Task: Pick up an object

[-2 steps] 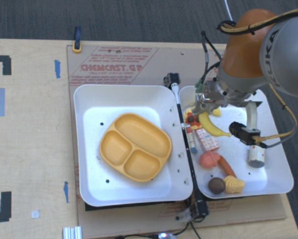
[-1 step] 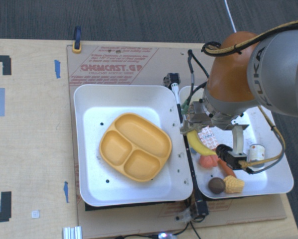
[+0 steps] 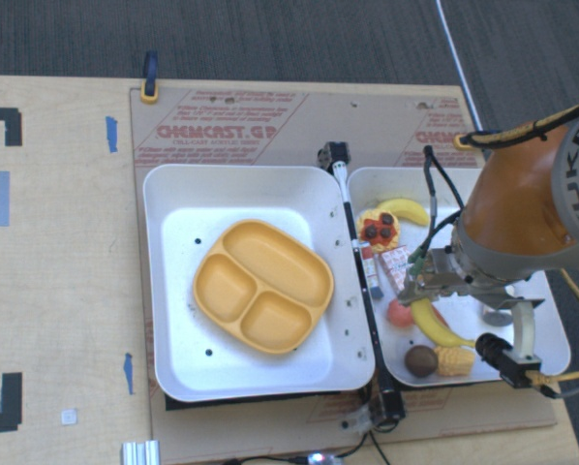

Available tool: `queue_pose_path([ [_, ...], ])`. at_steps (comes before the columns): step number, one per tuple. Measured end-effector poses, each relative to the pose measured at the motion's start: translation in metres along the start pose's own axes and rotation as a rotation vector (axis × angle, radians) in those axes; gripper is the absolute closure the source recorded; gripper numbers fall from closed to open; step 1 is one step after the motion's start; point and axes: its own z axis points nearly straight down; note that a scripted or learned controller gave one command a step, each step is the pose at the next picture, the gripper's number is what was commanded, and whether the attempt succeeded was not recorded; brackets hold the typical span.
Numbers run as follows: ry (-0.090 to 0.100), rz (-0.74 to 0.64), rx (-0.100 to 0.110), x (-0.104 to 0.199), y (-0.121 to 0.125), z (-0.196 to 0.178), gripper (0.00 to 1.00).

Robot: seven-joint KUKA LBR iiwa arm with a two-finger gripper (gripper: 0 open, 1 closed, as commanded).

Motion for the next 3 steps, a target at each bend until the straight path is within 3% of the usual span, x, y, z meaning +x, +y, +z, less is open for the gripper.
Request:
queue_pose_path([
  [1,0.000,-0.001,-0.005,0.001,0.002,-0.010,1.00],
  [2,0.000,-0.001,-0.004,0.001,0.002,-0.010,0.00],
  [3,0.000,0.000,0.001,-0.075,-0.001,0.087,0.00],
])
